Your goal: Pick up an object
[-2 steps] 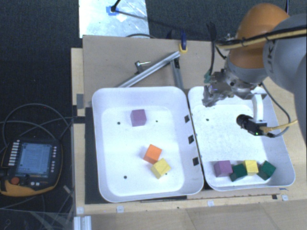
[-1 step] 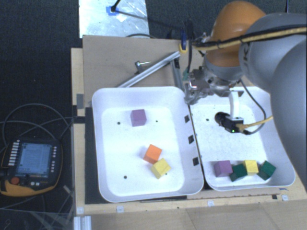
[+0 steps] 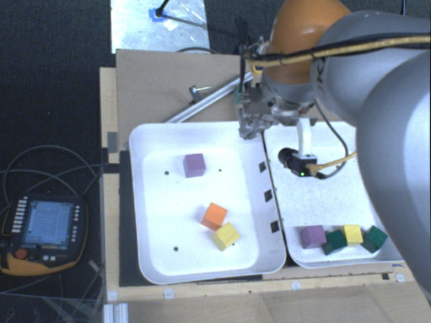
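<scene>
The left bin holds a purple cube near its far side, with an orange cube and a yellow cube touching each other closer to the front. In the right bin, a purple cube, a dark green cube, a yellow cube and a green cube line the front edge. My gripper hangs over the far right corner of the left bin, well away from every cube. The bulky grey arm hides much of the right bin.
A metal rod lies on the brown board behind the left bin. A teach pendant with its cables sits off the bench at the left. A foil sheet lies at the top.
</scene>
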